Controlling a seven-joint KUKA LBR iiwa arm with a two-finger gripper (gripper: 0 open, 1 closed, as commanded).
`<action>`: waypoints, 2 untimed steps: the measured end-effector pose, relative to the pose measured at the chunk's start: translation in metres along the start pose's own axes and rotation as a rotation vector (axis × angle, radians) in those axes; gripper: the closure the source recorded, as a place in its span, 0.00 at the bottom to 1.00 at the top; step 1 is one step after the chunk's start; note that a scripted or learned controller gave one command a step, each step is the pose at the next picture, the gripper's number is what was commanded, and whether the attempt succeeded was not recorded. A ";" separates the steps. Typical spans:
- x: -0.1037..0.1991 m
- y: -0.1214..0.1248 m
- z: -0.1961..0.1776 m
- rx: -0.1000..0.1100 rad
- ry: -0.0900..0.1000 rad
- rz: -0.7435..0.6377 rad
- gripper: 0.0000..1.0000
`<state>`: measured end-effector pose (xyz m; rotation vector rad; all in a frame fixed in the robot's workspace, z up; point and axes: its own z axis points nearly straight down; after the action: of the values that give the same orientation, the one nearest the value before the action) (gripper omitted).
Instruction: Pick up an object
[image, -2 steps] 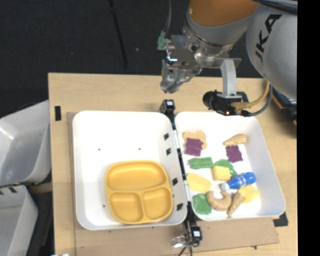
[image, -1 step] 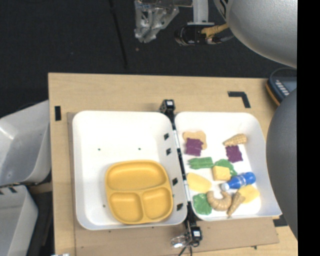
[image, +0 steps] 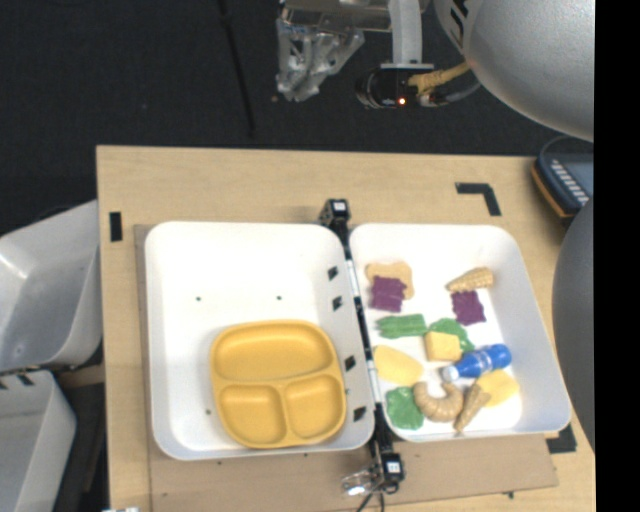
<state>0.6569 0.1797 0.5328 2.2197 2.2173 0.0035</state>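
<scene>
Your gripper (image: 300, 80) hangs past the far edge of the worktop (image: 120, 190), over the dark floor and well apart from both bins; at this angle it is a blur of metal, and you cannot tell whether it is open or closed. Nothing is seen held in it. The grey arm (image: 520, 60) enters at the upper right. The left bin (image: 190, 270) carries one yellow three-compartment plate (image: 275, 385), lying flat toward the near side. The pickable objects all lie in the right bin (image: 510, 260): a tan bread slice (image: 398, 270) with a purple piece (image: 388, 293) overlapping it, a corn cob (image: 470, 280) just above a second purple piece (image: 470, 309), a green piece (image: 402, 326), a yellow block (image: 441, 346), a blue bottle (image: 482, 360) lying on its side with its white cap toward the left, a yellow wedge (image: 398, 364), and a tan croissant (image: 438, 403) beside a cone (image: 470, 403). Any print on the bottle is too small to read.
</scene>
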 end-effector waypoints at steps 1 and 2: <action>0.044 -0.058 -0.021 0.003 0.003 -0.009 1.00; 0.041 -0.116 0.037 0.012 -0.001 -0.006 1.00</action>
<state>0.5406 0.2212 0.4956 2.2179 2.2296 -0.0106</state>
